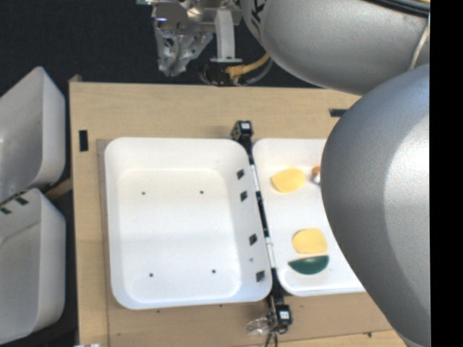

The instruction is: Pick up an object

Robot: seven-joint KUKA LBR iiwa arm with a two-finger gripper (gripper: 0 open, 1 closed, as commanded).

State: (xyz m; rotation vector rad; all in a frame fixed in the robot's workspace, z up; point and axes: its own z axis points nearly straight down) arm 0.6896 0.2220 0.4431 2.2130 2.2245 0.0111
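Observation:
My gripper (176, 55) hangs high at the top of the camera view, beyond the bench's far edge and well away from both bins. In the right bin (289, 150) lie a yellow rounded piece (288, 180), a second yellow piece (309, 241) and, just below that one, a dark green object (309, 264). A small orange object (316, 172) peeks out at the edge of the arm. My grey arm (383, 194) hides most of the right bin.
The left bin (116, 215) sits beside the right one, with a black clip-studded divider (255, 215) between them. White containers (25, 136) stand off the bench's left side. The wooden bench (181, 107) runs bare behind the bins.

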